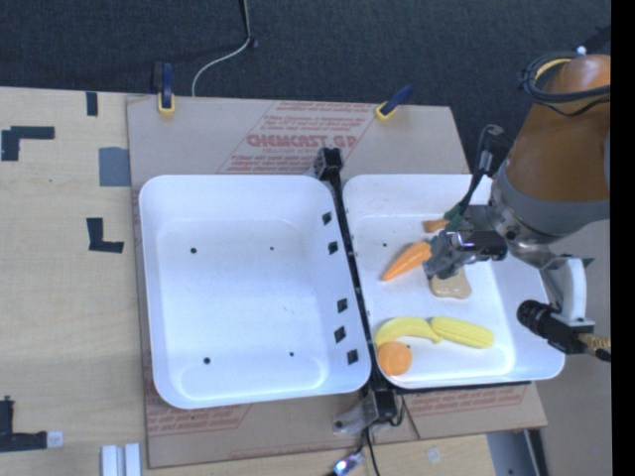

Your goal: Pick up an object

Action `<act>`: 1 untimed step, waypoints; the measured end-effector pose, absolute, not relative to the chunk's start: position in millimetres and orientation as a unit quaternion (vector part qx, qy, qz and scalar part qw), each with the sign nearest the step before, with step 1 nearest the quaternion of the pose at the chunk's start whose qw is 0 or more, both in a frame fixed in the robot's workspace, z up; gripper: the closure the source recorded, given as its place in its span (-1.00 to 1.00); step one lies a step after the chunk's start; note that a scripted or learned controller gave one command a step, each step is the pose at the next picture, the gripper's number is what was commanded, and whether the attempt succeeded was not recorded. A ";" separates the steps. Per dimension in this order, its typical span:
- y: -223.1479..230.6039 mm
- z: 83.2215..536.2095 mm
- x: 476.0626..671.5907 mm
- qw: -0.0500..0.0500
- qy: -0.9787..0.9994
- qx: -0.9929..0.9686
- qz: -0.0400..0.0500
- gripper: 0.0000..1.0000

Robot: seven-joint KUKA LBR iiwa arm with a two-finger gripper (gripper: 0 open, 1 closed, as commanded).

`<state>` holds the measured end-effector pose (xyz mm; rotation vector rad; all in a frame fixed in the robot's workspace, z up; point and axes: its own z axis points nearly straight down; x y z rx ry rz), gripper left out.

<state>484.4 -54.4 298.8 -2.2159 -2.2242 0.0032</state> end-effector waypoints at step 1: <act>-53.9 308.2 484.6 0.001 -0.709 -0.705 0.002 1.00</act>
